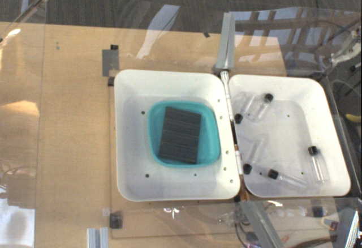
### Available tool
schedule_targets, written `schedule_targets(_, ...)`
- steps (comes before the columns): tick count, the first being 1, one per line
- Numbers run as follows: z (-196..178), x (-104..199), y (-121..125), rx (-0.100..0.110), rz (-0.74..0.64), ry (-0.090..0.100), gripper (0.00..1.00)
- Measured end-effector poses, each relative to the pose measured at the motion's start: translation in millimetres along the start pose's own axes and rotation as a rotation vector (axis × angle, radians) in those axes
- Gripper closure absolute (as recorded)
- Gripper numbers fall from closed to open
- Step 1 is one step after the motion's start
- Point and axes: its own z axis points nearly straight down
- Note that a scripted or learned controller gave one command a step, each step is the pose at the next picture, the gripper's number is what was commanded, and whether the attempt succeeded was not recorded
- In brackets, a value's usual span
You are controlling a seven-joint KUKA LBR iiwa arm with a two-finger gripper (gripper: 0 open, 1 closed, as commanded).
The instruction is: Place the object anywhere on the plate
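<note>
Claw: grip we cannot tell; we list one dark ribbed block lying on the teal plate in the left bin, black-capped vials scattered in the right bin.

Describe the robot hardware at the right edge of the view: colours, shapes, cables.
At the upper right edge sits a pale grey-white piece, narrow and rounded, with thin dark cables looping around it. It is too small and blurred to tell whether it belongs to the arm, and no markings are legible.
</note>
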Motion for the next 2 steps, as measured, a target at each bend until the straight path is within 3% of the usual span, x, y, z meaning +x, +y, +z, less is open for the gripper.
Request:
schedule_targets(1, -0.2, 4.2, -85.7, 0.002, 0.499, 0.0, 0.0)
schedule_targets(2, -0.3, 19.4, -87.5, 0.001, 0.735, 0.0, 0.0)
